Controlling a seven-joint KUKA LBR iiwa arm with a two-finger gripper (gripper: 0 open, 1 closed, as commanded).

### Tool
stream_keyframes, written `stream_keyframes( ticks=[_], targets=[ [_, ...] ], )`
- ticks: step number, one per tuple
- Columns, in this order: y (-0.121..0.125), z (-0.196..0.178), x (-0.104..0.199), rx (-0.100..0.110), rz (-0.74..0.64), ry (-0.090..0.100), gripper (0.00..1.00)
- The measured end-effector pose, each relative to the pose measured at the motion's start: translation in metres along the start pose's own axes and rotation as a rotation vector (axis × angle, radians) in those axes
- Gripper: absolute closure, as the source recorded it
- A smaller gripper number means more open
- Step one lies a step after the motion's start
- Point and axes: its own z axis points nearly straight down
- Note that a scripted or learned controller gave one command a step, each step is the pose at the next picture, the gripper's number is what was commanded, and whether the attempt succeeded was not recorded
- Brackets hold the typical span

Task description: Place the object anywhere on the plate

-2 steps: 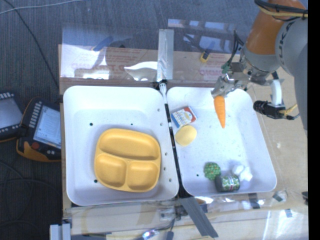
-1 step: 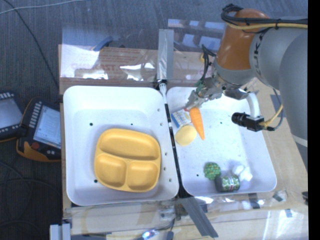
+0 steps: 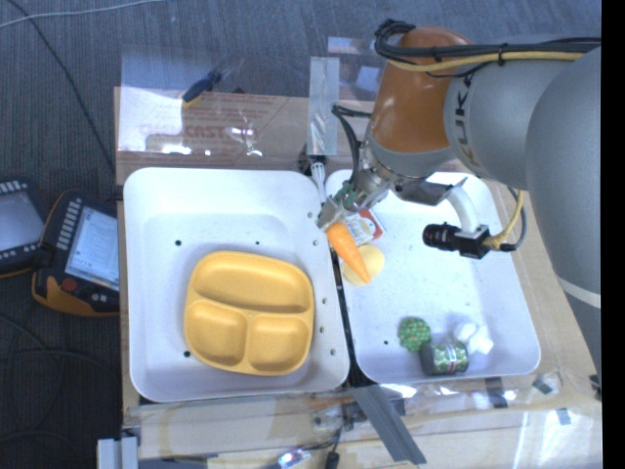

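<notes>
Camera view looks down on two shallow white bins set side by side on the counter (image 3: 571, 355), both of smooth moulded plastic with rounded corners. In the left bin (image 3: 156, 223) lies the plate (image 3: 250, 311), a matte yellow tray with soft rounded edges, divided into one long compartment along its far side and two smaller ones along its near side.

At the top left corner of the right bin (image 3: 508, 311) the end effector (image 3: 337, 215) hangs from the arm (image 3: 459, 86), whose glossy orange band gives way to a smooth grey casing. The metallic tip sits just above the thick end of the carrot (image 3: 344, 245), a tapered orange piece that slants down along the rim where the two bins meet. The tip and the carrot look to be touching, but whether the fingers are apart, together or clamped on the carrot cannot be told from this angle. The carrot is in the right bin, apart from the plate.

Just beside the carrot's narrow end lies a pale yellow rounded object (image 3: 365, 262), and a small red and white packet (image 3: 366, 227) lies under the end effector. Toward the near right corner of that bin sit a knobbly green broccoli-like ball (image 3: 414, 334), a dark green can (image 3: 446, 358) on its side and a small white lump (image 3: 476, 337), all close together. A black cylindrical sensor (image 3: 451, 236) with a yellow cable juts from the arm over the bin.
</notes>
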Motion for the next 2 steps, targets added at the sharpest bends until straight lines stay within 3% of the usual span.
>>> stream_keyframes(
  ticks=[1, 2],
  targets=[
    [0.0, 0.0, 0.0, 0.0, 0.0, 0.0, 0.0],
    [0.042, 0.0, 0.056, 0.0, -0.114, -0.001, 0.0]
  ],
)
